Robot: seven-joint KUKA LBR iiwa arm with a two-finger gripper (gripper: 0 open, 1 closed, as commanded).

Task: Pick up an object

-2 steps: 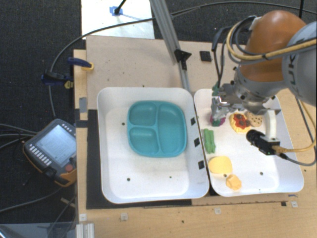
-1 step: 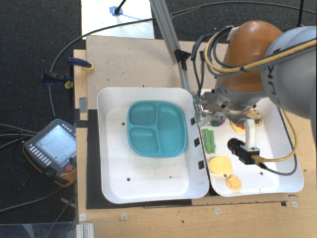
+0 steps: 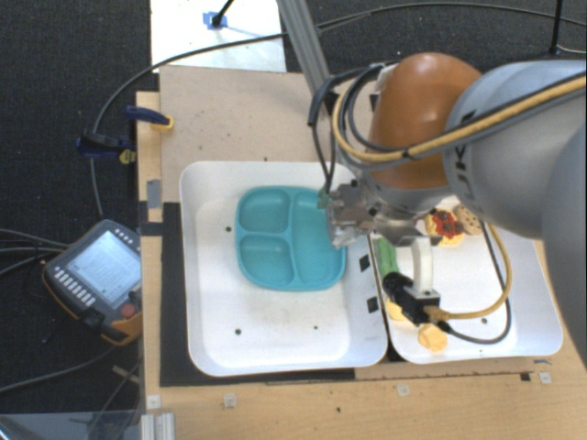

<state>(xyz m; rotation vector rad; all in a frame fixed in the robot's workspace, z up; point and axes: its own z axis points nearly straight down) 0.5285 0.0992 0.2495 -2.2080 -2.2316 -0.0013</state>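
Brown board bench (image 3: pixel 238 117) on dark carpet, two shallow white bins side by side, cables trailing round the edges. Left bin (image 3: pixel 211 328) holds a teal divided tray (image 3: pixel 280 236), lying flat with its compartments up, pushed toward the bin's far right corner so its right edge sits close to the wall shared with the right bin (image 3: pixel 532 328). That makes it the likeliest thing to pick: large, alone in its bin, nothing resting on it. The gripper (image 3: pixel 341 220) hangs at the tray's right rim, low over the divide between bins, probably placed to pinch that thin edge, since the tray is too broad to span. Whether the jaws are released or clenched I cannot tell; the wrist body covers them, and no part of the tray shows between them. Right bin carries small stuff: a red-and-yellow toy (image 3: pixel 447 225) near the far wall, a green piece (image 3: pixel 390 257) beside the divide, yellow bits (image 3: pixel 431 337) near the front, partly under the arm (image 3: pixel 514 145). A control pendant (image 3: pixel 96 278) lies off the bench to the left; a clamp (image 3: pixel 138 117) grips the board's edge.
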